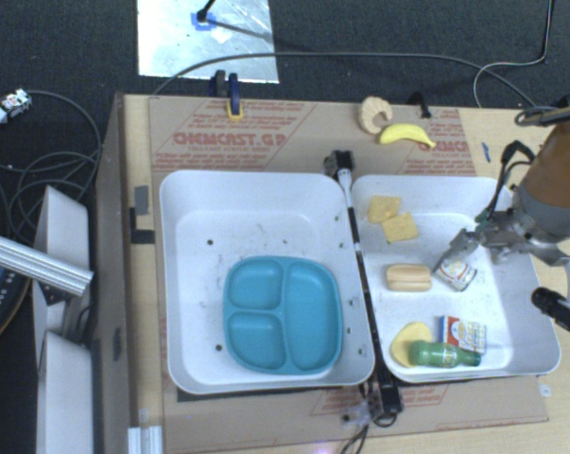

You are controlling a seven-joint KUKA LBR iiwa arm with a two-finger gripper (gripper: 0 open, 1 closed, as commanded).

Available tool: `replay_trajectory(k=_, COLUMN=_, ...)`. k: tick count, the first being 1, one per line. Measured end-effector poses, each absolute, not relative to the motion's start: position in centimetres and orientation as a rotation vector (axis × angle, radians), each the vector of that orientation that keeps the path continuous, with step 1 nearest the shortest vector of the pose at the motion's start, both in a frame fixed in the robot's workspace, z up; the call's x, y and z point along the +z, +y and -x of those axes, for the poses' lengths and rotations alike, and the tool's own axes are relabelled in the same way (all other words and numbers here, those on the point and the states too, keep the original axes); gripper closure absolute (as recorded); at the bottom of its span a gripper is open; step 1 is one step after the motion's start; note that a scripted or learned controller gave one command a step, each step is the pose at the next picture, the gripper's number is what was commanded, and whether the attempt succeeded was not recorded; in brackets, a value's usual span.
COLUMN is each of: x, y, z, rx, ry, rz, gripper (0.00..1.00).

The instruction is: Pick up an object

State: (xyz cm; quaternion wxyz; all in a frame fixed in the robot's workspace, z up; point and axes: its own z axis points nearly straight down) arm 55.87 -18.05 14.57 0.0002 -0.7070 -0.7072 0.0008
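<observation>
Left bin: a blue divided plate only. Right bin: two yellow crackers, a bun, a small silver packet, a green bottle lying lengthwise left-right on a yellow piece, a small carton.

Gripper hangs directly over the packet's upper-left edge; the packet lies just below, apparently untouched. Finger spread: cannot tell.
</observation>
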Motion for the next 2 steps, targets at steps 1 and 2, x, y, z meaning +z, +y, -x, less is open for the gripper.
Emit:
replay_trajectory(k=1, x=8.4, y=-17.4, z=-57.9, rx=-0.001, ry=-2.225, rz=2.22, gripper=0.0)
replay_trajectory(k=2, x=9.6, y=-17.5, z=-58.1, rx=-0.006, ry=-2.23, rz=2.221, gripper=1.0)
